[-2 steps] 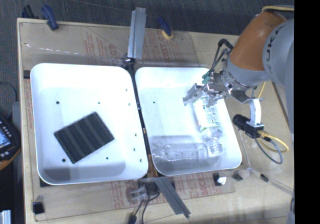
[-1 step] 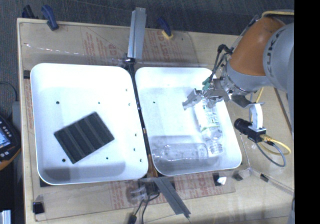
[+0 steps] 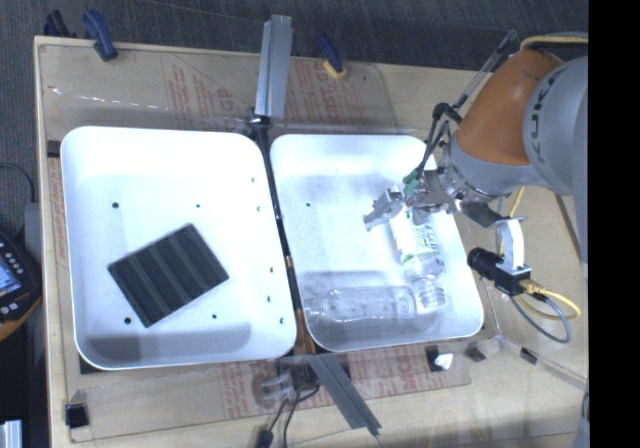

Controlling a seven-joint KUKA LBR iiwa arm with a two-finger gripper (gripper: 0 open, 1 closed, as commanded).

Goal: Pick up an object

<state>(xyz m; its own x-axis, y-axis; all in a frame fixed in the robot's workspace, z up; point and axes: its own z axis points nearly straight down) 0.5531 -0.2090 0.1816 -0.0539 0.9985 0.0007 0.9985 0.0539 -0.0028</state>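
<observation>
1. The arm (image 3: 520, 131) comes in from 3 o'clock. It is grey with an orange band and hangs over the right bin (image 3: 300, 236).
2. The gripper (image 3: 400, 204) is low over the right bin, toward its 2 o'clock side. I cannot tell how its fingers stand; they look too small and blurry.
3. A small clear bottle (image 3: 422, 254) with a label lies in the right bin, just at 5 o'clock from the gripper. It points from 12 toward 6 o'clock. I cannot tell if the gripper touches it.
4. A bigger clear bottle (image 3: 360, 304) lies flat along the 6 o'clock wall of the same bin. It runs from 9 to 3 o'clock. Its 3 o'clock end is right by the small bottle's low end.
5. The left bin (image 3: 90, 166) holds a dark ridged slab (image 3: 168, 273). The slab sits tilted, toward the bin's 7 o'clock part, well apart from the arm.
6. The two bins sit side by side and touch along the middle.
</observation>
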